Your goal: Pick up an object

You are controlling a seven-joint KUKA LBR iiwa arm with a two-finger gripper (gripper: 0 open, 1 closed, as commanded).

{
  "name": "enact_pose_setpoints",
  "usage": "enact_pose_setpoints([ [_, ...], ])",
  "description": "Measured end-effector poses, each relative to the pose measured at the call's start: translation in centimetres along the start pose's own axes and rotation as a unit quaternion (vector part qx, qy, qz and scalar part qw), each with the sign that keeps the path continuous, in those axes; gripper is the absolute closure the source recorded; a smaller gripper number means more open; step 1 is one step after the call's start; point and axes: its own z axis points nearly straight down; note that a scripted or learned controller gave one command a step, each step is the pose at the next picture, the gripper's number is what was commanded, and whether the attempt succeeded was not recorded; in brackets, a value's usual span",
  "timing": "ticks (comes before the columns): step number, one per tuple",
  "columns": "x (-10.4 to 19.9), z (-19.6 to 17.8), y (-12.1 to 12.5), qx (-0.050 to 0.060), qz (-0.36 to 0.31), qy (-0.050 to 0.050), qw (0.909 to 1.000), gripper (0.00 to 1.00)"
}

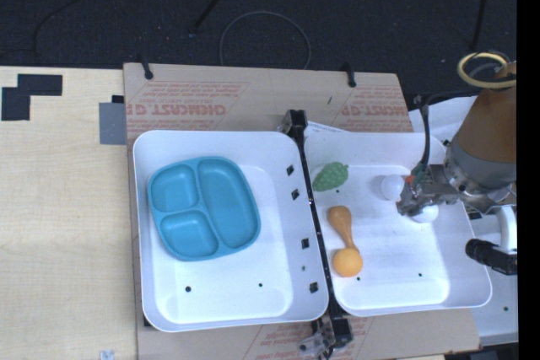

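In the right bin lie a green knobbly object near the divider, an orange rattle-shaped object with its round end toward the front, and a small white object toward the right side. My gripper is low over the right part of this bin, just right of the white object and well away from the green and orange ones. A pale rounded piece shows right under the gripper; I cannot tell what it is.
The left bin holds a blue plate with three compartments. A black divider runs between the bins. My arm comes in from the right, over the right bin's edge. A black part sticks out at the right.
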Motion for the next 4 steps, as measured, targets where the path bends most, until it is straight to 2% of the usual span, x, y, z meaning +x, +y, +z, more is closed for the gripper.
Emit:
enact_pose_setpoints([
  [1,-0.1,-3.0,0.1,0.001,0.000,0.000,1.0000,1.00],
  [2,4.3,-2.7,1.5,0.003,-0.001,0.001,1.0000,1.00],
  [4,15.0,-4.8,3.4,0.003,-0.002,0.002,1.0000,1.00],
])
